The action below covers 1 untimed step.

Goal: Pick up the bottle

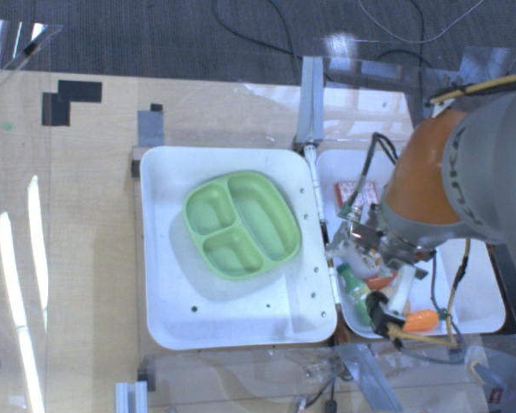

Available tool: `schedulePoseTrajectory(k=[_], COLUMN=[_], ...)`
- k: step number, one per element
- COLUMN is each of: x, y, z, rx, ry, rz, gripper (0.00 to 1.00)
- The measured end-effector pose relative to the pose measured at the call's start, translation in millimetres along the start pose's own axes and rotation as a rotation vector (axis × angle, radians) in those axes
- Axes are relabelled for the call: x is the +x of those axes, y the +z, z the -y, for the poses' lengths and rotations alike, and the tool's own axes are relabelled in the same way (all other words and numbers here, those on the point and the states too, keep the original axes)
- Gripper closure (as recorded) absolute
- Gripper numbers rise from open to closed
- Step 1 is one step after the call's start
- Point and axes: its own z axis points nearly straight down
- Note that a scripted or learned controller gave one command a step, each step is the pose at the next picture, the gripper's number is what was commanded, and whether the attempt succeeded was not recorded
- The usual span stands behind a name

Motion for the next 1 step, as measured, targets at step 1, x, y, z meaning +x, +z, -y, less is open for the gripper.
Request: schedulePoseTrajectory(k=[1], x=[-17.0], y=[-0.2], z=[-6.7], rx=[-0.001], ry=[0.015], rz=[0.000], gripper=[0.00])
